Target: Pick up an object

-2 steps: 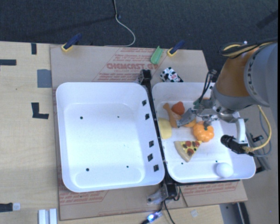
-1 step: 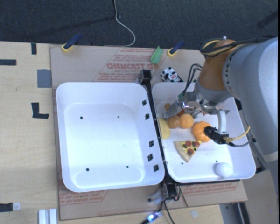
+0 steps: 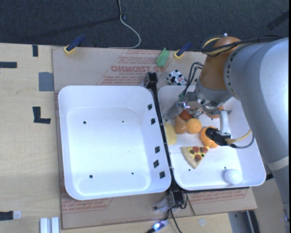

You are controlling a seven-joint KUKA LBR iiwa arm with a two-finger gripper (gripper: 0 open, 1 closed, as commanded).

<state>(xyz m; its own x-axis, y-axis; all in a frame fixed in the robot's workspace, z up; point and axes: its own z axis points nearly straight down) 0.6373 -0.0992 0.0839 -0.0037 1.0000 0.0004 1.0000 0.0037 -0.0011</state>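
While the gripper (image 3: 184,108) hangs low in the right bin (image 3: 247,152), its state cannot be told. Just below it crowd an orange ball (image 3: 194,125), a peach lump (image 3: 180,126) and a pizza slice (image 3: 195,155); closing there could nudge them apart and catch nothing.

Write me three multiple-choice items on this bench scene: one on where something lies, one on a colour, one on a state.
1. Where does the pizza slice lie?
A. In the left bin
B. In the right bin
C. On the cardboard outside both bins

2. What colour is the ball near the right bin's front corner?
A. White
B. Green
C. Blue

3. Where is the arm?
A. Parked off the bench
B. Over the left bin
C. Reaching over the right bin

Key: 1 B, the slice rests on the right bin's floor. 2 A, the ball is white like the bin. 3 C, the arm's wrist hangs over the toys there.
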